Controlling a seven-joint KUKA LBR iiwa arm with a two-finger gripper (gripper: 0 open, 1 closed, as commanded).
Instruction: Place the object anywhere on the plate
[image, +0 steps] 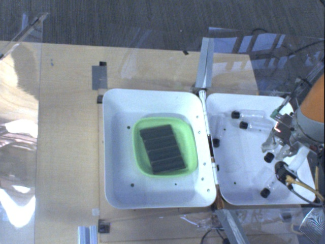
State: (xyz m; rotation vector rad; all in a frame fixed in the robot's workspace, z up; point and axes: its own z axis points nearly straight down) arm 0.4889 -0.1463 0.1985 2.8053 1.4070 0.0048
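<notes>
Two shallow white bins sit side by side on a pale wooden bench (61, 151). The left bin (117, 187) holds a lime-green square plate (190, 146) with rounded corners, roughly centred in it. A dark grey ribbed rectangular block (162, 149) lies flat on the plate, its long axis tilted slightly off the bin's edges, running from far-left to near-right; it sits wholly inside the green rim. The right bin (238, 187) has several small transparent tubes with black caps scattered over its floor: two near the far-left part (247, 120), one by the left wall (216, 142), and others toward the near-right (265, 192). The arm (311, 111), grey with an orange band, enters from the right and is over the right bin's right side. The gripper (277, 144) hangs low over the right half of that bin, close to one of the capped tubes (269, 157). Its fingertips blend with the clear tubes and the white floor, so how far they are spread, and whether anything is between them, cannot be told. The block is well apart from the gripper, to its left, across the divide between the bins. A grey metal bracket (204, 65) stands at the far end of that divide.
</notes>
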